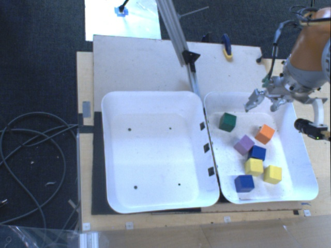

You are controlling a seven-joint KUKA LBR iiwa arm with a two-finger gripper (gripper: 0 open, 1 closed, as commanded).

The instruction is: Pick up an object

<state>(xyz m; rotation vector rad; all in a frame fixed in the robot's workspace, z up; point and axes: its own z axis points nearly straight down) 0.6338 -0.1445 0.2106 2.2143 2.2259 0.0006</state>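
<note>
right bin (305, 161) holds six cubes: green cube (227, 122), orange cube (265, 134), purple, two blue, two yellow. gripper (265, 101) open, holding nothing, over its far edge; bins on a pale bench (145, 61), cables (31, 154) left

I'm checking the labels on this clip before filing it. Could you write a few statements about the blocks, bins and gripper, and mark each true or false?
1. All the blocks lie in the right bin. True.
2. The green block touches the purple block. False: bare bin floor lies between them.
3. The gripper holds the orange block. False: that block lies on the bin floor, and the open fingers hold nothing.
4. There are two yellow blocks. True.
5. There are three blue blocks. False: two.
</note>
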